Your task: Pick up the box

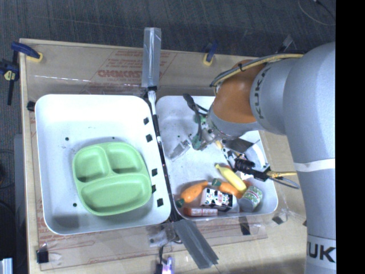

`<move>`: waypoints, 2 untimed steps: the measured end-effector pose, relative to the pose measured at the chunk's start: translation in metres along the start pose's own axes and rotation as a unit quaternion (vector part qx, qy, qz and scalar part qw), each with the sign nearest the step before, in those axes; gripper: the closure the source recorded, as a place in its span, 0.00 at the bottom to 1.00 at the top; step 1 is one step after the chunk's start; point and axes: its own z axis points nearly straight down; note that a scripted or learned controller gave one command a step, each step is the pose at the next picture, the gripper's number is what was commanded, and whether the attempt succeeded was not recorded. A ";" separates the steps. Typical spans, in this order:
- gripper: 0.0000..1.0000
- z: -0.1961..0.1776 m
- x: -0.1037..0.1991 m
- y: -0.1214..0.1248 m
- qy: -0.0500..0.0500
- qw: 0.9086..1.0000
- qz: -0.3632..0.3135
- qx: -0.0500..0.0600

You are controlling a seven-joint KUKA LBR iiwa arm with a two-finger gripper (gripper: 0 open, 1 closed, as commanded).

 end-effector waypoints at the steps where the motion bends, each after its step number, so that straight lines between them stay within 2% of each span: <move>1: 0.00 -0.001 -0.024 0.070 0.000 0.995 0.096 0.000; 2: 0.00 -0.003 -0.012 0.078 -0.007 0.990 0.142 0.002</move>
